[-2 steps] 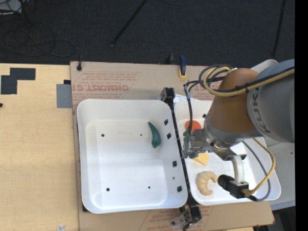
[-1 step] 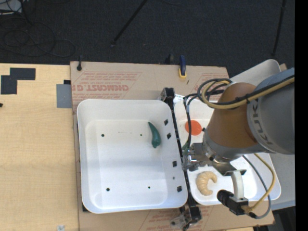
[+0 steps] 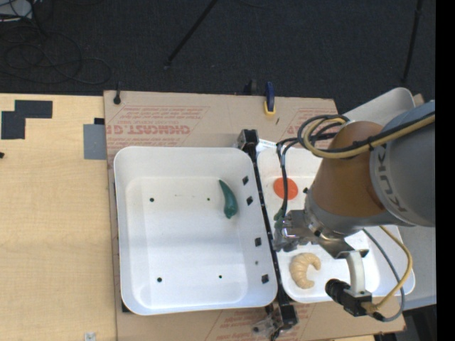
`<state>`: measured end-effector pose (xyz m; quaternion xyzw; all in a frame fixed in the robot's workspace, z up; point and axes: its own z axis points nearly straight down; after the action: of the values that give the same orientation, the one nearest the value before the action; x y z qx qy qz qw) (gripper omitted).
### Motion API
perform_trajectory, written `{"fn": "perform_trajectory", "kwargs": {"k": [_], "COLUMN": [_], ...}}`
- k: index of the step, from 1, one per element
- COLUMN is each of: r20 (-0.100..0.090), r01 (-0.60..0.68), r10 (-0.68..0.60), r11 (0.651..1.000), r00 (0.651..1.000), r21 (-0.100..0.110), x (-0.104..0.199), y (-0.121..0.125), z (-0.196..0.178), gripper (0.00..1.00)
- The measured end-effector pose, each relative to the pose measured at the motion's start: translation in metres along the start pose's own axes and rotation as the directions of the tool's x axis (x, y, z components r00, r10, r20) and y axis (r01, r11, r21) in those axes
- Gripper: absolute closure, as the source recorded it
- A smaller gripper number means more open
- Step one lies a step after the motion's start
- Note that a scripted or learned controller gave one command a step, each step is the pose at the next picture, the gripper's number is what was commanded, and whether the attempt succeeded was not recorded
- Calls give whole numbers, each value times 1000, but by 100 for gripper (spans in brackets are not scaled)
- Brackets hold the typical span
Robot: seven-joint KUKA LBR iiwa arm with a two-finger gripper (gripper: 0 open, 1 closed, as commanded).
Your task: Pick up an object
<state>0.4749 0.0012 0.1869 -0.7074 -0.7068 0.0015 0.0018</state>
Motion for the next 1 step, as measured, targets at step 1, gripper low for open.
{"fn": "perform_trajectory", "kwargs": {"k": [1], "r20": [0], "r01": [0], "r10": [0], "r11": [1000], "r00": [1000], "r21": [-1], "x": [-2], "y": [0], "z": [0], "gripper": [100]}}
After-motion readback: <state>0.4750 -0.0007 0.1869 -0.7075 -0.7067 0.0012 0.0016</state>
